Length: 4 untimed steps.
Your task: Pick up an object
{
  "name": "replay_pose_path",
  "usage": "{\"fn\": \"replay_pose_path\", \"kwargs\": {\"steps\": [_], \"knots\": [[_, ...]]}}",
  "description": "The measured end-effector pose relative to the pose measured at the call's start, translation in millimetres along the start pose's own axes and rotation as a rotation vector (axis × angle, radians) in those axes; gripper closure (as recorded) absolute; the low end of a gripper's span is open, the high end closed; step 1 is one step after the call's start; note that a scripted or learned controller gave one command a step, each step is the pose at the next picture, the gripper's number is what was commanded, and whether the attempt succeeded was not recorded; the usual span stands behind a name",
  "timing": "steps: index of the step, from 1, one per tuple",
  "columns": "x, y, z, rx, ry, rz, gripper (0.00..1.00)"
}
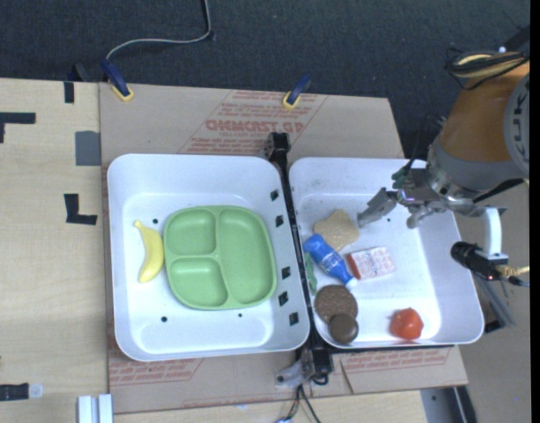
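Red ball (407,323) well below open fingers (375,207).

Glossy white plastic bins (129,324), matt green plastic tray (221,256), brown cardboard (252,122)

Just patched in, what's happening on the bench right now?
The arm's gripper hangs over the upper part of the right bin with its fingers spread and nothing between them, so no pick has happened yet. Below it lie a tan sponge-like block, a blue bottle, a red-and-white packet, two brown round pieces and a red tomato-like item. The left bin holds a green divided plate and a banana beside it.
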<state>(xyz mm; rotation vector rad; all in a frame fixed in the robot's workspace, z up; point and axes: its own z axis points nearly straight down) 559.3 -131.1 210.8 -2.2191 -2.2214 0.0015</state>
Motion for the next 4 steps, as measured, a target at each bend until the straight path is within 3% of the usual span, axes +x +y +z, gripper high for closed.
{"fn": "replay_pose_path", "kwargs": {"steps": [1,2,3,4], "knots": [[28.1,21.4,109.7,-0.001,0.0,0.001,0.0],[28.7,82.9,124.7,-0.005,-0.001,-0.001,0.0],[28.8,82.7,115.0,-0.004,0.0,-0.001,1.0],[87.6,46.0,26.5,-0.001,0.0,-0.001,1.0]]}}
